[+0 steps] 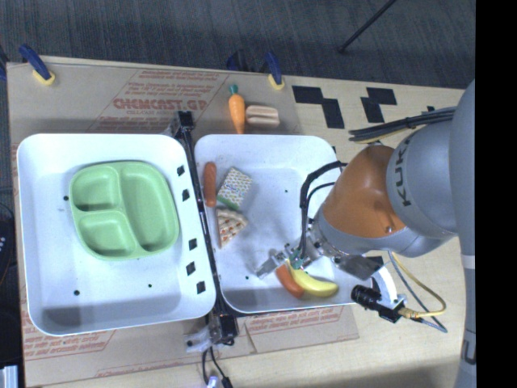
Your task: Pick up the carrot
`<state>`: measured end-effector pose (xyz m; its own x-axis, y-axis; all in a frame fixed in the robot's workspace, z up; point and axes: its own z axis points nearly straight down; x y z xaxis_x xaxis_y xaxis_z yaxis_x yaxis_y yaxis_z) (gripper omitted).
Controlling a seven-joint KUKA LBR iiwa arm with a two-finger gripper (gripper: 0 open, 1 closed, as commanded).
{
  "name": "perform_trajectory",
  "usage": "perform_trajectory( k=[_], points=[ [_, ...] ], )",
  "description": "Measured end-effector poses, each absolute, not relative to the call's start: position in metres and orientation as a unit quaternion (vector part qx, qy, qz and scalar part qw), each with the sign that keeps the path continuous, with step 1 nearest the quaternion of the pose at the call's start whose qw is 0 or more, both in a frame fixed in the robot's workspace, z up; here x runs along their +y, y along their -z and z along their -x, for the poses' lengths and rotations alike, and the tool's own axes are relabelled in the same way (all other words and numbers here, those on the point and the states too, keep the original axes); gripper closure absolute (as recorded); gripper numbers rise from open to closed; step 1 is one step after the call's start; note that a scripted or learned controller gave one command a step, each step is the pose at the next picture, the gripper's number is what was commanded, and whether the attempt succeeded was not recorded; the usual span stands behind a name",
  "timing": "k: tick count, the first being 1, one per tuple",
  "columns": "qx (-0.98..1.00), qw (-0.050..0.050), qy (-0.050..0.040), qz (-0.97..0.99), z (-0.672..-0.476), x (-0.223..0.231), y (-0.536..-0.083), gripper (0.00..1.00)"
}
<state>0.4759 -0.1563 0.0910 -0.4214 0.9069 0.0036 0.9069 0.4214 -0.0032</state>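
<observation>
Well, bench [161,95] w/ printed cardboard, dark carpet [121,14] behind.

carrot [236,111] on open bench, hot dog bun [262,116] crowding one side

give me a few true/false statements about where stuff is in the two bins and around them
1. The green divided plate lies in the left bin. True.
2. A carrot with a green top lies inside the left bin. False: it lies on the bench beyond the right bin, beside a bun-like item.
3. The banana is in the right bin, near its front edge. True.
4. The gripper hangs over the green divided plate. False: it is low in the right bin, next to the banana.
</observation>
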Motion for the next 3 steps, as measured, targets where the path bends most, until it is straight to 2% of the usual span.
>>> perform_trajectory(
  k=[1,2,3],
  points=[
    [-0.844,0.003,-0.0007,0.536,-0.476,-0.157,-0.101,1.0],
    [-0.86,-0.001,-0.0005,0.511,-0.484,-0.2,-0.276,1.0],
    [-0.86,0.0,-0.0004,0.511,-0.484,-0.2,-0.276,0.0]
  ],
)
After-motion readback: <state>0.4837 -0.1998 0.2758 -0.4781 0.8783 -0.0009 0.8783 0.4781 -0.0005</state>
